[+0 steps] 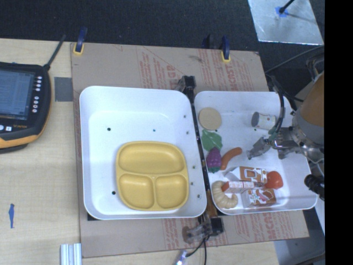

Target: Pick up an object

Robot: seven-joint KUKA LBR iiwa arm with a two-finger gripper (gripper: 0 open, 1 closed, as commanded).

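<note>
I'm seeing the gripper [259, 149] hovering in the right bin [242, 99] above the carton [252, 185], fingers spread, grasping nothing.

The left shallow bin [94, 106] is white and holds a pale yellow plastic tray with three compartments [153, 175]. In the right white bin [242, 99], at 9 o'clock, lie a beige round disc [210, 118], a green leafy toy [211, 141], a purple grape toy [213, 159] and an orange carrot-shaped toy [230, 156]. A red tomato toy [274, 179] is at 5 o'clock.
</note>
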